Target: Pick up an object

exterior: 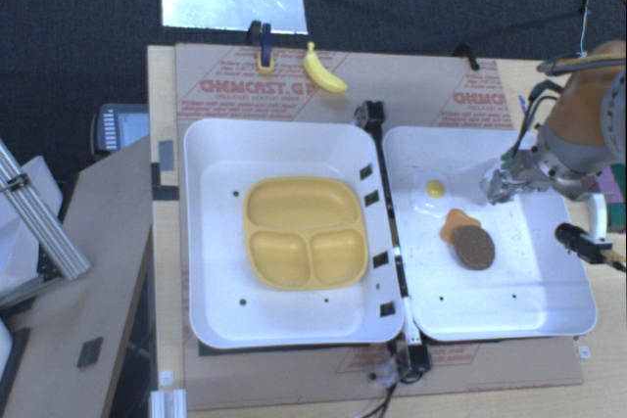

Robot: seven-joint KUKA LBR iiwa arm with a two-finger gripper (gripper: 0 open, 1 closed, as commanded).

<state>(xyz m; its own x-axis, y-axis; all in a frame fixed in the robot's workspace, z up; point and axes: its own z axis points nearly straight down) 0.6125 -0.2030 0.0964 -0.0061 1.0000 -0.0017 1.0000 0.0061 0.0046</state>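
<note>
A: Camera view first: which step is in hand?

B: The approach, I'd judge. Nothing is lifted yet. The fingers hang over the right bin, and whether they are spread or closed I cannot tell; they are small and blurred.

A: What lies nearest them?

B: A small yellow piece sits just beside the fingers, on the side away from the arm. Slightly further, below and towards the bin's middle, lies an orange piece touching a brown round disc.

A: And beyond?

B: Well apart, across the divider, a yellow compartment tray lies in the left bin. Furthest, a banana rests on the worktop past the bins.

A: Next move?

B: Probably shifting over the yellow piece, then descending squarely onto it.
</note>
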